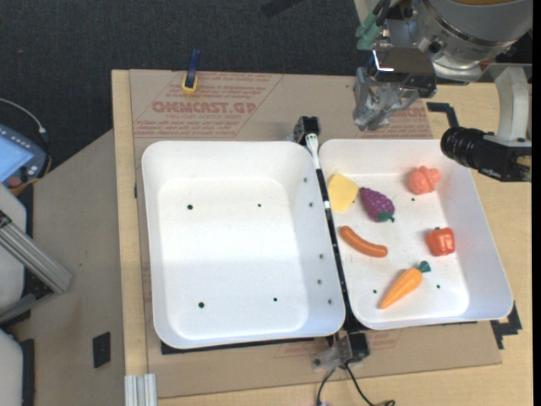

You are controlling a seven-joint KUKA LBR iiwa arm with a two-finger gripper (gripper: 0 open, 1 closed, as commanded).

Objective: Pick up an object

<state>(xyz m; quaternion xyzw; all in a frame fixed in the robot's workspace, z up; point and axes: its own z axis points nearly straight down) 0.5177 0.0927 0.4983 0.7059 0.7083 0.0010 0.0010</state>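
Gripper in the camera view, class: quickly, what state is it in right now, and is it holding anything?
Gripper: above the far edge of the right bin; open or closed cannot be told; nothing seen in its grasp.

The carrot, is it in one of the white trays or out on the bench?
In. The carrot lies flat on the floor of the right-hand bin, near its front edge, orange body with green top pointing toward the red pepper.

From my remote seat I see the grey, rounded KUKA arm with an orange band at its top — black and green cables trail beside it. Its dull metal two-finger gripper looks blurred, perhaps bare steel.
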